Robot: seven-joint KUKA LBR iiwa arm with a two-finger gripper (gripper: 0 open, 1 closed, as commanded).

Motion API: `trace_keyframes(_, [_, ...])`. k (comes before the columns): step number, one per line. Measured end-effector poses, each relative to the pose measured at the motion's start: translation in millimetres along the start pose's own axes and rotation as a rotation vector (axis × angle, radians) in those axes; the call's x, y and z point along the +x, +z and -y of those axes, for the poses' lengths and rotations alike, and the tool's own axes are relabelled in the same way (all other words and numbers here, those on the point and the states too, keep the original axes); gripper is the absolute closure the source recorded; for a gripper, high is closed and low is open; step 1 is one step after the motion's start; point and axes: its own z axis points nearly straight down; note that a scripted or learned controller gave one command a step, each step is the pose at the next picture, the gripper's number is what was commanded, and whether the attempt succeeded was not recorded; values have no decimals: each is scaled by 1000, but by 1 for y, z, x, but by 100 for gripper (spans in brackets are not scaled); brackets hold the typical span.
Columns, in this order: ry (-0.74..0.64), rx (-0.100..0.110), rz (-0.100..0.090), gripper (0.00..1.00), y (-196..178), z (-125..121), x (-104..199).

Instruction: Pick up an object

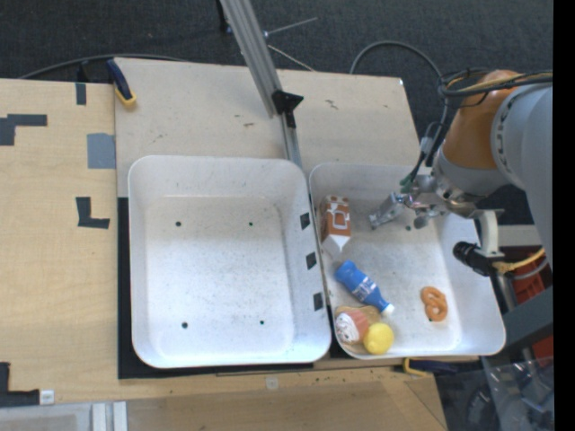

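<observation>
Arm: the grey KUKA arm with its orange band reaches in from the right side of the surface, its wrist bent down over the right shallow white bin.
End effector: the metal two-finger end effector hangs low above the far half of the right bin, pointing toward the bin's left wall; whether its fingers are spread or closed cannot be told, and nothing shows between them.
Brown and white carton: lies by the right bin's left wall, just beside the end effector and apart from it; its print is too small to read.
Blue plastic bottle with white label: lies tilted in the middle of the right bin, nearer its left wall; the label's writing cannot be read.
Yellow round ball: sits at the right bin's near edge, touching the pale rounded object at its left.
Orange pretzel-shaped toy: lies toward the right bin's near right corner, well apart from the end effector.
Left shallow white bin: stands just beside the right bin, their walls touching.
Surface: pale wood, with dark tape marks near its left edge.
Metal pole: slants from the far edge down to the gap between the bins.
</observation>
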Motion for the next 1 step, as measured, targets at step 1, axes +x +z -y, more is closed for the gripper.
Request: trace_keyframes(1, [0, -5, 1, 0, 26, 0, 1])
